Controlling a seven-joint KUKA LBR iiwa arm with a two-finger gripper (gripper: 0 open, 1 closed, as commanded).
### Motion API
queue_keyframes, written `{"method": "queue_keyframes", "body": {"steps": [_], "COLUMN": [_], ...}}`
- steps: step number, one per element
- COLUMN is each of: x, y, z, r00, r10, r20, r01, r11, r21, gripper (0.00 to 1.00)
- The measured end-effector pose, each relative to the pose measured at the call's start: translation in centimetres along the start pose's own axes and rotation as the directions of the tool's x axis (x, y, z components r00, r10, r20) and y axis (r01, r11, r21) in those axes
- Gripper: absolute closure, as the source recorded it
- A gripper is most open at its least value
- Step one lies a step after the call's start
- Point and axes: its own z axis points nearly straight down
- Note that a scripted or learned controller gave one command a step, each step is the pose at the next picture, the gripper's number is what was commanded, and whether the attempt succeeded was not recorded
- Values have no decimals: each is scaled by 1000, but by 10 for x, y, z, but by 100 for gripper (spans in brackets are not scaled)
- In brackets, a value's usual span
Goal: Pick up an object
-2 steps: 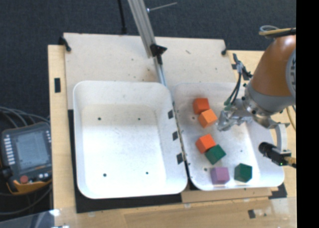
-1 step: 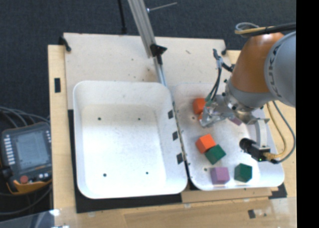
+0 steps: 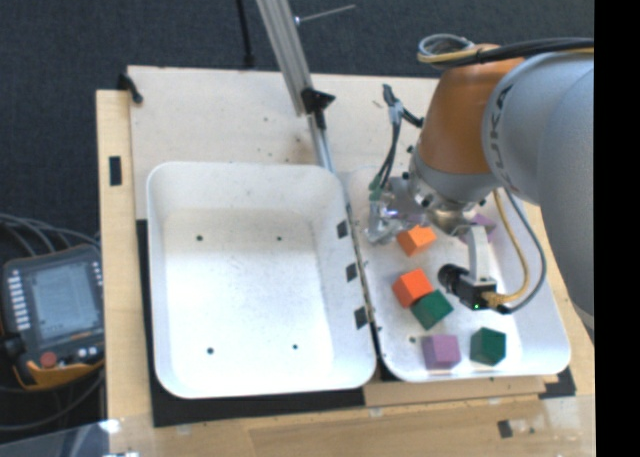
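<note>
Orange block (image 3: 417, 239) just beside claw (image 3: 385, 222).

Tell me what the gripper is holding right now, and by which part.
Cannot be told. The gripper sits low in the right bin beside an orange block, but the wrist hides whether that block is between its fingers.

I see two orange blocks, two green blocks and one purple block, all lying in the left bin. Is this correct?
Not quite: the camera view shows them in the right bin, not the left. The counts hold: two orange blocks, two green blocks and one purple block.
</note>
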Motion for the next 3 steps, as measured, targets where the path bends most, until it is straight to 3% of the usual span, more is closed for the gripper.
{"method": "queue_keyframes", "body": {"steps": [2,3], "x": [95,91], "y": [31,30], "z": [-18,-18], "r00": [1000,1000], "r10": [1,2], "r20": [0,3], "r01": [-1,-2], "r11": [1000,1000], "r21": [0,2], "gripper": [100,0]}}
